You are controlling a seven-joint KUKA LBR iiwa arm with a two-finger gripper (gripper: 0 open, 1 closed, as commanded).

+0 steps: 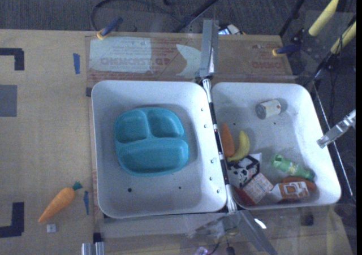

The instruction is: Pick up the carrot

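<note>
The left bin (107, 191) holds a blue divided plate (150, 140); the right bin (300, 96) (far busier) holds a banana (243, 145), a can (268, 108) and cartons. The carrot (56, 203) lies on the worktop (39, 135), outside both.

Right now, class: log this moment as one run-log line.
task: pick up carrot | carrot: on bench, left of left bin | gripper: over right bin's right rim | grasp: not yet
</note>
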